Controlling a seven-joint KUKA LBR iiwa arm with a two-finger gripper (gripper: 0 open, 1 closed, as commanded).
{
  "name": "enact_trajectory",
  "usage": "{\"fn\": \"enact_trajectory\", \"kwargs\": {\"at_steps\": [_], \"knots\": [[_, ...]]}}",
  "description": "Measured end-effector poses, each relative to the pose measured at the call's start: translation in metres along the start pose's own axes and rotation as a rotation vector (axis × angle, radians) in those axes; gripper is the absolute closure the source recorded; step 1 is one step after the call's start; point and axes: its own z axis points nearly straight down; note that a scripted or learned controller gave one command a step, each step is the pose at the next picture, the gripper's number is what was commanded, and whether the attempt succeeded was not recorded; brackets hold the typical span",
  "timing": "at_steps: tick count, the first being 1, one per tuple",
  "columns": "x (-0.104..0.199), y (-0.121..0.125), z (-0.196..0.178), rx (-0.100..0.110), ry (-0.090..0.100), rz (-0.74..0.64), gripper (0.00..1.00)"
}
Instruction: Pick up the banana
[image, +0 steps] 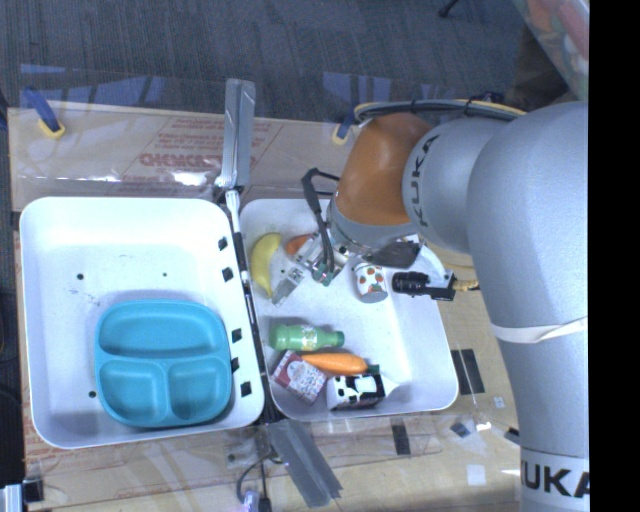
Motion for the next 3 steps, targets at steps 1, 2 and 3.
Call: {"fn": "enact_trajectory", "kwargs": {"at_steps": [1, 2, 3], "knots": [[-0.026, 0.025, 0.006, 0.001, 0.001, -0.201, 0.00], [0.004, 0.012, -0.095, -0.002, -0.004, -0.209, 0.00], [0.023, -0.066, -0.014, -0.012, -0.021, -0.323, 0.00]]}}
